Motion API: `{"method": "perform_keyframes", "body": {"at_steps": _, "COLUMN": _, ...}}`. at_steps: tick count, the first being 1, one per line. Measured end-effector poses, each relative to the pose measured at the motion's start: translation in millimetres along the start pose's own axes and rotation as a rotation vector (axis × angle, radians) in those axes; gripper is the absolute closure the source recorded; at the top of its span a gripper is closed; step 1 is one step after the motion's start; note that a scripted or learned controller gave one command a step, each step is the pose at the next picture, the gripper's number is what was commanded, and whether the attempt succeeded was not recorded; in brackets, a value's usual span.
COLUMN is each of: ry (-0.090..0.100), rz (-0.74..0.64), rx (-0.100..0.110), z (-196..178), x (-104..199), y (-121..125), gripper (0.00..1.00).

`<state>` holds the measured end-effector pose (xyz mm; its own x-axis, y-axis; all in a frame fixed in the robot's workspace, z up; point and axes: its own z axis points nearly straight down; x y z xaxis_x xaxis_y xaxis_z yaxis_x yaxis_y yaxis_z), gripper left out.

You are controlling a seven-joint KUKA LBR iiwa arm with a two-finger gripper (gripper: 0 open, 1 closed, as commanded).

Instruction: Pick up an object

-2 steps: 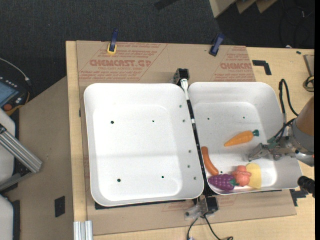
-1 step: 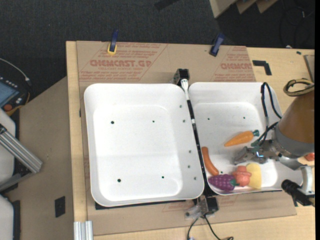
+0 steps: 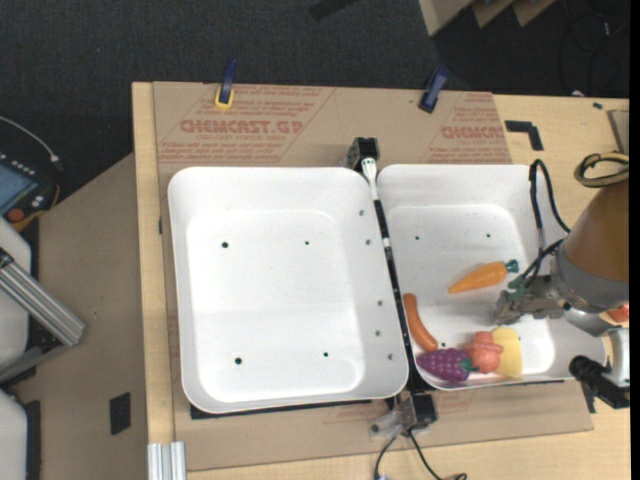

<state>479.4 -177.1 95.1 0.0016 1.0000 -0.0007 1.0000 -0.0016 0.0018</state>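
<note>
The grey robot gripper (image 3: pixel 522 303) is reaching low into the right white bin (image 3: pixel 450 203), just beside the orange toy carrot (image 3: pixel 478 277). I cannot tell how its jaws are standing. It seems to be lining up; next it needs to close on the carrot.
</note>
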Motion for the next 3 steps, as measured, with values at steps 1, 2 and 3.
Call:
{"method": "perform_keyframes", "body": {"at_steps": 1, "ry": -0.004, "rz": 0.002, "rx": 0.0, "z": 5.9, "x": -49.7, "y": -1.1, "gripper": 1.0}}
{"method": "perform_keyframes", "body": {"at_steps": 2, "ry": -0.005, "rz": -0.003, "rx": -0.008, "z": -88.8, "x": -47.9, "y": 2.2, "gripper": 1.0}}
{"method": "perform_keyframes", "body": {"at_steps": 3, "ry": -0.001, "rz": -0.008, "rx": -0.011, "z": -188.9, "x": 12.0, "y": 3.1, "gripper": 1.0}}
